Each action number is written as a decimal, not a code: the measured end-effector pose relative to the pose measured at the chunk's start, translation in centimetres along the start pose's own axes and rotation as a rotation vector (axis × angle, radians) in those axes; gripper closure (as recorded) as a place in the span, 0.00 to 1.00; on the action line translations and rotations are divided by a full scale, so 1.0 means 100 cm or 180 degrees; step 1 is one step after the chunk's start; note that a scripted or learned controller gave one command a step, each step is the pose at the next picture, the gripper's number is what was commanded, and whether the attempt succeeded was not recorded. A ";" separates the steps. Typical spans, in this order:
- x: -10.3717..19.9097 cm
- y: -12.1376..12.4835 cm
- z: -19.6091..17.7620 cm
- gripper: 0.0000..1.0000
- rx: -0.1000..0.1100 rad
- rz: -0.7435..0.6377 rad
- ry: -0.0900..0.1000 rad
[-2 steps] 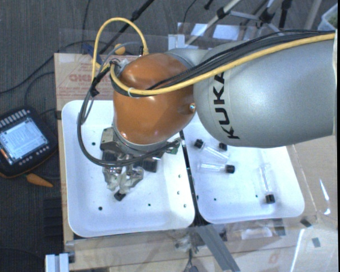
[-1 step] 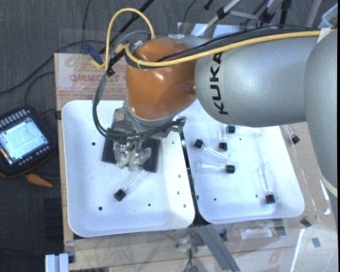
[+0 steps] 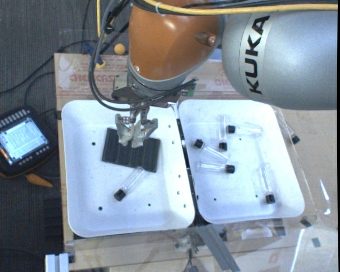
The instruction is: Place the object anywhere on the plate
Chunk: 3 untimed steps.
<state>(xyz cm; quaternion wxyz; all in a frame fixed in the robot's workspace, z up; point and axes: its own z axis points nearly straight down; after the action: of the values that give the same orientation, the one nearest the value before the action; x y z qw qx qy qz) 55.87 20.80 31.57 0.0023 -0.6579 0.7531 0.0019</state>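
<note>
The claw [image 3: 135,132] hangs spread and empty over the black plate [image 3: 131,152] in the left bin [image 3: 79,208], while the vial [image 3: 129,183] lies just off the plate's near edge, perhaps rolled there.
</note>
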 end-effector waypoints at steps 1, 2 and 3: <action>-0.009 0.033 0.026 1.00 -0.0011 -0.1375 0.0002; -0.019 0.059 -0.016 1.00 -0.0010 -0.2777 -0.0003; -0.026 0.007 -0.032 1.00 -0.0016 -0.3895 -0.0009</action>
<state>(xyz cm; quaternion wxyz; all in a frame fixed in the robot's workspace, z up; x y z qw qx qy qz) 55.53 23.49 34.81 0.0024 -0.9711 0.2386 0.0029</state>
